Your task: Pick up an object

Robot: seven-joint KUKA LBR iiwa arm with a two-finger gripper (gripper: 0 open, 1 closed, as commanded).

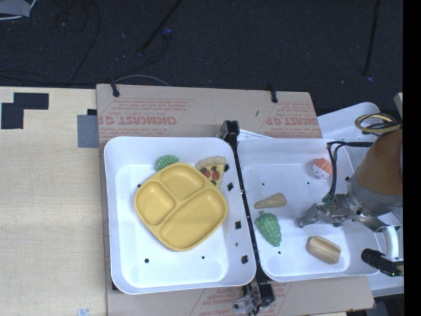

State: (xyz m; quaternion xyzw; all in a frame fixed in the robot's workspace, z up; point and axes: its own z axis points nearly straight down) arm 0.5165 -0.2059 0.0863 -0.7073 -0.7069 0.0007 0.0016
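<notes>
- Bread roll point(323, 249) looks the likeliest pick: it lies flat on the floor of the right bin point(289, 160), near the front right corner, just below the claw point(309, 217).
- Judging by its look, it is a light, stiff toy, smooth and a bit rounded, so it could slip; taking it across the short sides at mid-length seems safest.
- Claw hangs low over the right bin floor, between the roll and a pale wedge point(271, 201); its fingers look spread with nothing between them.
- Green grapes point(268, 228) lie to the left of the roll, close to the divider; a small orange-and-white piece point(321, 168) sits toward the back.
- Left bin point(125, 242) holds a yellow tray point(181, 206), with a green piece point(166, 161) and a pizza slice point(212, 168) at its far edge.
</notes>
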